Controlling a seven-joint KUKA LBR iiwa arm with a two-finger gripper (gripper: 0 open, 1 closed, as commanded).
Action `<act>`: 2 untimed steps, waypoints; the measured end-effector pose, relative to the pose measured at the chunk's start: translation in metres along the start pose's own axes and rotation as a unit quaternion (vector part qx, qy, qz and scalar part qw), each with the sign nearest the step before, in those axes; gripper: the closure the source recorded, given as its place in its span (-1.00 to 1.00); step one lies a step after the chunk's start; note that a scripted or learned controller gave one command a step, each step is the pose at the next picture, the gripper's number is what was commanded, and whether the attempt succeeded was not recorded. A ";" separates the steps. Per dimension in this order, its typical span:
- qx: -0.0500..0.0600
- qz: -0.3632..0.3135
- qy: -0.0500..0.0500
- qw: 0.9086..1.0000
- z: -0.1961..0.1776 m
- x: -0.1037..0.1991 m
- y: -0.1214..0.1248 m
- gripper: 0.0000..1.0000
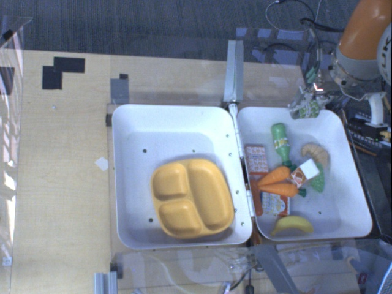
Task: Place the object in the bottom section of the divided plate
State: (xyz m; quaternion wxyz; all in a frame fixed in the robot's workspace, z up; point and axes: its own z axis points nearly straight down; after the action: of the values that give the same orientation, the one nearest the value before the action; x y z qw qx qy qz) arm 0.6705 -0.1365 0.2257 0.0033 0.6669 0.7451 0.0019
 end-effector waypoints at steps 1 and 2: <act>0.001 -0.039 0.001 0.999 0.040 0.081 -0.033 1.00; -0.007 -0.074 -0.010 0.997 0.033 0.152 -0.123 1.00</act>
State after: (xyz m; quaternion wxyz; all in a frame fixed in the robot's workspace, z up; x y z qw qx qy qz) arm 0.5313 0.0007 0.1919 0.0153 0.6097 0.7925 -0.0002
